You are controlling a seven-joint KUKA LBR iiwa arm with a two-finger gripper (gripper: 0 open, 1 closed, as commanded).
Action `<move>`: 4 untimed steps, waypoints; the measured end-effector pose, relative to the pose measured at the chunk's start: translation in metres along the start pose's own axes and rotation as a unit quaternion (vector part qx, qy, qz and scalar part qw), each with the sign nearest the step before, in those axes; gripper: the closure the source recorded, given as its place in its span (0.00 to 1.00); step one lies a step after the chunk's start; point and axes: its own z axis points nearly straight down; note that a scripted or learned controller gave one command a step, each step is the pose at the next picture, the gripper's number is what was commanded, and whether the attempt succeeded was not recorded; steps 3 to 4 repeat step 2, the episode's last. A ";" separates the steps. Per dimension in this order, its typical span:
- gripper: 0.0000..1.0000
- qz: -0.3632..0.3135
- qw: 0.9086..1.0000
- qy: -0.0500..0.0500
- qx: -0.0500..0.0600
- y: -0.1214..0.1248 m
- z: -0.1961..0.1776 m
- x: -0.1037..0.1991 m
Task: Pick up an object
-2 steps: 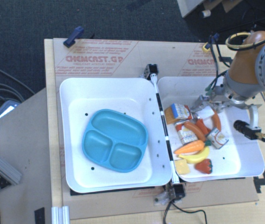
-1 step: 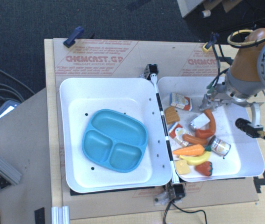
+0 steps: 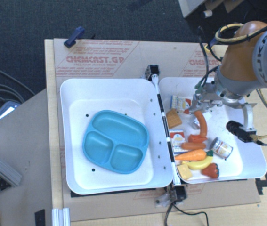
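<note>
Left bin (image 3: 72, 126): holds one blue divided plate (image 3: 116, 141), lying flat near its middle, with bare white floor on all sides.

Right bin (image 3: 253, 166): contents crowd the left half, against the shared wall. Far to near: a small printed carton (image 3: 179, 101), a tan cracker (image 3: 173, 119), an orange sausage (image 3: 201, 122), a second small carton (image 3: 176, 138), a carrot (image 3: 190, 155), a banana (image 3: 200, 164), a yellow wedge (image 3: 185, 172) and a red pepper (image 3: 210, 171). A small tin (image 3: 221, 149) lies on its side just right of the carrot. The bin's right half is bare.

The jaws (image 3: 200, 102) sit low over the far end of the sausage, beside the printed carton; whether they are open or closed cannot be told. The arm (image 3: 246, 55) enters from the far right. The tabletop (image 3: 100, 60) beyond both bins is covered with brown printed board.
</note>
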 end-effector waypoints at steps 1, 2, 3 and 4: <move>1.00 0.000 1.000 0.000 0.000 -0.025 -0.067 0.029; 1.00 0.001 1.000 0.000 0.002 -0.108 -0.090 0.016; 1.00 0.001 1.000 0.000 0.002 -0.108 -0.090 0.016; 1.00 0.001 1.000 0.000 0.002 -0.108 -0.090 0.016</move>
